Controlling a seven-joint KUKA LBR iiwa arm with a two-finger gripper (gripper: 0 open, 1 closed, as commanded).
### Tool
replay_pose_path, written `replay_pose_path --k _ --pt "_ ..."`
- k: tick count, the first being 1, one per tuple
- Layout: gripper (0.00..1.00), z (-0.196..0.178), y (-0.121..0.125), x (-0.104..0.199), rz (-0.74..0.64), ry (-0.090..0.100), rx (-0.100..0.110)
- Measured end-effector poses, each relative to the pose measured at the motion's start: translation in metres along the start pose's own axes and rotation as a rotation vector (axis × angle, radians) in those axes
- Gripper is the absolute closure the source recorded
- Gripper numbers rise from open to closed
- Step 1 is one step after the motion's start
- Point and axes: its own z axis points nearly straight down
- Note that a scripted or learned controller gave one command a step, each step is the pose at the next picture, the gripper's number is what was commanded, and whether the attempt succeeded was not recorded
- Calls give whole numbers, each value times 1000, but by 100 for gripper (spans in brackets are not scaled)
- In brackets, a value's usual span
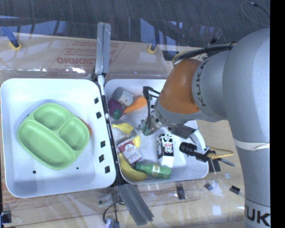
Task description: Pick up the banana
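You'll find the curved yellow plastic banana [129,171] at seven o'clock from the pincer [146,125], long axis running ten-to-four; I cannot tell the pincer's state.

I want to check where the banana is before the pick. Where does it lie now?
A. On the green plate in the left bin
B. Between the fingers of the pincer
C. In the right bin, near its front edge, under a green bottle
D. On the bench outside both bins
C: the banana lies near the front edge of the right bin, with the green bottle partly over it.
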Motion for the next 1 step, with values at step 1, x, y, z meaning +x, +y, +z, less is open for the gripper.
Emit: replay_pose_path --k 1 --pt "100 -86 77 24 182 4 8"
